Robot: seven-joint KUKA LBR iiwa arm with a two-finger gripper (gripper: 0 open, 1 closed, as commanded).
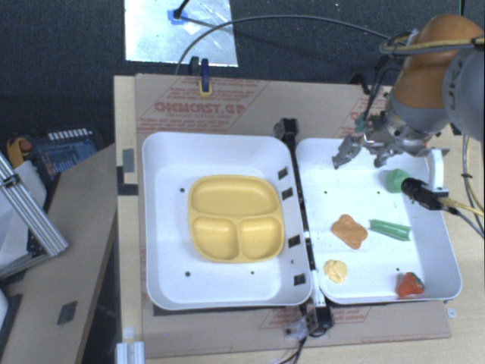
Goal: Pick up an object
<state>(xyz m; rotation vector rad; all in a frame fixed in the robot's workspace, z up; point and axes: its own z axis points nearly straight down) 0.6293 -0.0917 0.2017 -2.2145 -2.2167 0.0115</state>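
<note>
Five objects in the right bin (447, 268), one yellow tray (235, 218) left; hand (364, 152) spread, empty.

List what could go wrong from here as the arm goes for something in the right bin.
1. The tool hangs over bare floor at the far end of the right bin, with every item nearer the camera, so a straight descent would likely close on nothing.
2. The green stick lies close beside the orange piece; a grab there could nudge either one.
3. The red piece sits near the bin's rim, leaving little finger room.
</note>
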